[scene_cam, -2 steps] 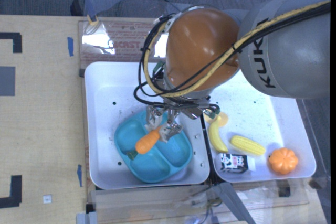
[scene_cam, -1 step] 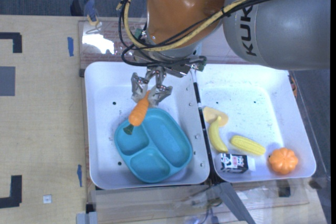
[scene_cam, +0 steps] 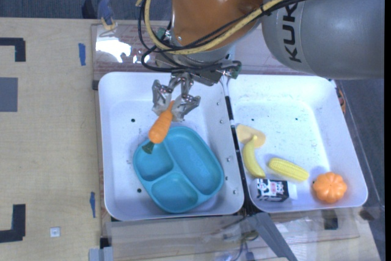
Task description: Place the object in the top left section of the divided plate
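A blue divided plate (scene_cam: pixel 183 183) lies in the left bin (scene_cam: pixel 116 131). An orange toy carrot (scene_cam: pixel 160 127) with a green stem end hangs tilted above the plate's upper left section. My gripper (scene_cam: pixel 174 104) is right above it, and its fingers close on the carrot's upper end. The arm's orange band and grey body hide the bin's back edge behind the gripper.
The right bin (scene_cam: pixel 305 107) holds a yellow banana (scene_cam: pixel 250 150), a corn cob (scene_cam: pixel 288 169), a small orange pumpkin (scene_cam: pixel 330 187) and a black-and-white carton (scene_cam: pixel 273 189). A wooden bench top lies to the left of the bins.
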`<act>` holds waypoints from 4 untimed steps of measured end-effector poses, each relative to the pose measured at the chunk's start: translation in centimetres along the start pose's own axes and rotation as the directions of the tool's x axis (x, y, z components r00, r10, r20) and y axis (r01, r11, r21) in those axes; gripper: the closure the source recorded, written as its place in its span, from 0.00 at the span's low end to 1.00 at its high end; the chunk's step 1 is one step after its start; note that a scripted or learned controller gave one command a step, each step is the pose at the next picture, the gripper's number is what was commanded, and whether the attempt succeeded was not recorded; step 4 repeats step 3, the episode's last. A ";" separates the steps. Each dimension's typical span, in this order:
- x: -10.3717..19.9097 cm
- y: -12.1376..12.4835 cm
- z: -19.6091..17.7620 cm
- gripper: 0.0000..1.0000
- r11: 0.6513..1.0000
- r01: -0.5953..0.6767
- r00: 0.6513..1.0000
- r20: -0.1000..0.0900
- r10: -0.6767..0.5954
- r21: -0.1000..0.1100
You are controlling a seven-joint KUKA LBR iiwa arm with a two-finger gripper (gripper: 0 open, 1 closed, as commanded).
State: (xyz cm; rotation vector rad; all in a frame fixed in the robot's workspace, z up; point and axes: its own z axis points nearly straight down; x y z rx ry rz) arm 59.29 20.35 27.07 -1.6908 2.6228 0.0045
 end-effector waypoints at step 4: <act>-4.3 -6.1 11.1 1.00 1.000 -0.001 1.000 0.005 0.001 -0.004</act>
